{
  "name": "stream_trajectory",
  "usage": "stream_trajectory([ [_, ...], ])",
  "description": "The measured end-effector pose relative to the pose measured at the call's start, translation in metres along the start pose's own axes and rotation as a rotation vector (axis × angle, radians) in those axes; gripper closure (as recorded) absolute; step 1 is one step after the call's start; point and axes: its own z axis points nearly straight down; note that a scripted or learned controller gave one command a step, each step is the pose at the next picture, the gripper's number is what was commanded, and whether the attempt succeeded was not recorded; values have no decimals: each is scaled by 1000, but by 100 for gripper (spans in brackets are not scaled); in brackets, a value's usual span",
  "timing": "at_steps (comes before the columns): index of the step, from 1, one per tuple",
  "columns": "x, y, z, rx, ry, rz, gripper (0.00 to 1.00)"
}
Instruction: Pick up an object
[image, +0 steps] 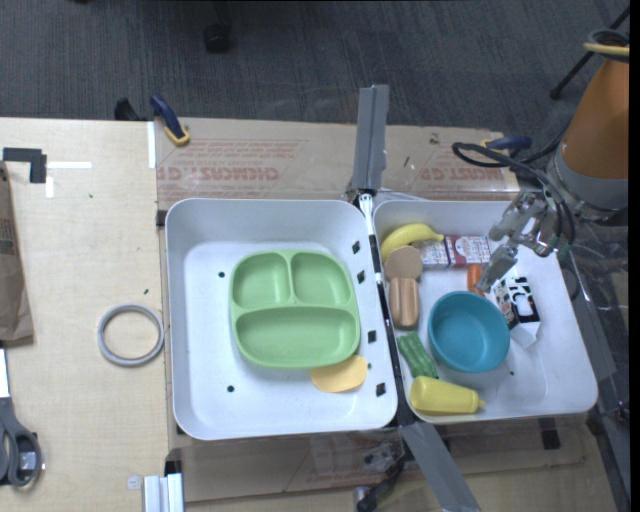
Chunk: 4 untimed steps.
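Observation:
My gripper (503, 262) hangs over the right bin (560, 395), near its far right side, fingers pointing down-left with a small gap and nothing between them. Just below it lies a black-and-white card (519, 300), and beside that a blue bowl (468, 331). A yellow banana (410, 237), a small snack packet (452, 250), a wooden mushroom-shaped toy (404, 285), a green stick (415, 355) and a yellow block (443, 397) also lie in this bin.
The left bin (190, 330) holds a green divided plate (295, 307) and a yellow chip-like piece (339, 375). A grey divider post (371, 135) stands between the bins. A tape ring (131, 333) rests on the bench at the left.

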Motion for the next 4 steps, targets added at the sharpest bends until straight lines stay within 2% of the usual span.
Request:
stream_trajectory([
  [1,43,-10,131,-2,-4,325,0],
  [2,-8,21,141,-10,-20,599,0],
  [3,-8,22,136,-10,-20,596,100],
  [4,-8,22,135,-9,-19,596,0],
])
